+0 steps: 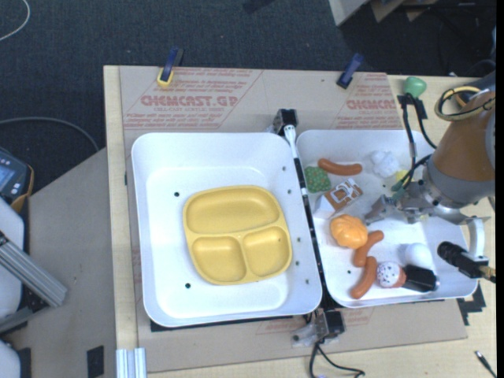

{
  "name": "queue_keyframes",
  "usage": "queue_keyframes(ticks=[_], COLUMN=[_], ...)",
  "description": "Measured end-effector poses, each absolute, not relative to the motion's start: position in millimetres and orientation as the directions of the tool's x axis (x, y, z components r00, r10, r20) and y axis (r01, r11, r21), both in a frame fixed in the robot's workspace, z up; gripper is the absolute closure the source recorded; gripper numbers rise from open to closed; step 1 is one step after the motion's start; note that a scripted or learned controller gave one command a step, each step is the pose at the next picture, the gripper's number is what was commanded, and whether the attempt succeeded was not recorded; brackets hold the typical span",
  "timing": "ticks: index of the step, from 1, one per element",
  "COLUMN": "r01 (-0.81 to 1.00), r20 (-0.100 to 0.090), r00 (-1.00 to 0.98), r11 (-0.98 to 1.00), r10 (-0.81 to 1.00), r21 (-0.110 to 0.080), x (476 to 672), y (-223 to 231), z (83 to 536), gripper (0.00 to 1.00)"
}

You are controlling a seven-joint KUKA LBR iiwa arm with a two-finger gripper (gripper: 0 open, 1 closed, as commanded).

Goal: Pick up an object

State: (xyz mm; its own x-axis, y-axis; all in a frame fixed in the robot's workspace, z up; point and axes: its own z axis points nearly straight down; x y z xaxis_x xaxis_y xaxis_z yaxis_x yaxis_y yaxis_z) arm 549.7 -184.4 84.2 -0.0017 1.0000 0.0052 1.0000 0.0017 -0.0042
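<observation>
A yellow tray is seen in the left bin. In the right bin, toys such as an orange lump and sausages are scattered. The gripper is poised low among them, grip unclear; nothing is judged lifted yet, so a descent onto one toy is needed.

A grey robot arm enters from the right side of the view, with a broad orange band wrapping it just above the wrist. Below the band, the grey wrist narrows and leans down and toward the left. At its end is a small metal two-finger gripper, pointing left and held low. Dark cables loop around the upper part of the arm, near the orange band. The gripper is too small and shadowed to make out how its tips are set.
</observation>
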Motion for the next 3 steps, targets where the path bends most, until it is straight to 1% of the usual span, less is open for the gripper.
queue_keyframes(ticks=[1,2,3], r01=[1.000,1.000,1.000], r20=[0.002,-0.002,-0.004], r00=[0.000,0.001,-0.001], r11=[0.000,-0.001,0.001], r10=[1.000,1.000,1.000], r21=[-0.001,0.005,0.008], x=[550.1,548.5,548.4], y=[-185.8,-189.0,-192.2], z=[95.5,138.9,202.8], gripper=[1.00,1.00,1.00])
